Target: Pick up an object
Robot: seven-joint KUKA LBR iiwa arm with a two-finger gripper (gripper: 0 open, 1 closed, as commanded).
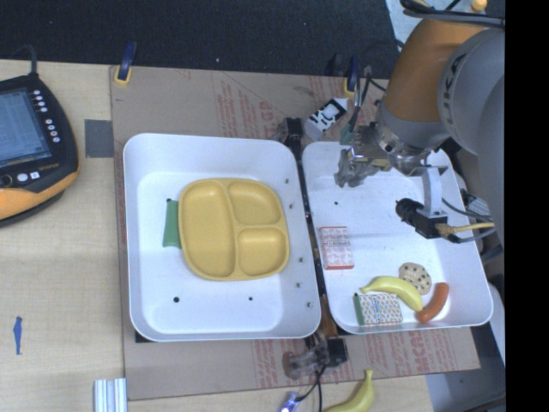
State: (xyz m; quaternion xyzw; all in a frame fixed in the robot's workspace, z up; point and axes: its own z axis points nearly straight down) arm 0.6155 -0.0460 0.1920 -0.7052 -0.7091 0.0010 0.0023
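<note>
A: Camera view from above, reading left to right: what is lying where?

B: At the far left, a handheld control pendant (30, 148) is resting on the bench. The left bin (154, 307) is holding a yellow divided plate (233, 227), which is sitting on a green item (171, 223) that is peeking out at the plate's left edge. The right bin (377, 230) is holding a red-and-white packet (335, 247) near its left wall. Along its near edge, a small box (378, 309), a banana (395, 287), a cookie (415, 275) and a sausage (431, 302) are clustering together.

A: And the robot?

B: The gripper (350, 172) is hanging over the far left corner of the right bin, above bare floor. It is sitting apart from the packet and well apart from the cluster. I cannot tell whether it is open or closed.

A: How is the task going?

B: By my reading, nothing is being lifted yet, since every object I am seeing is lying on a bin floor. The whole pick is remaining: choosing an object, descending, closing, raising. The packet is looking like the nearest candidate.
</note>
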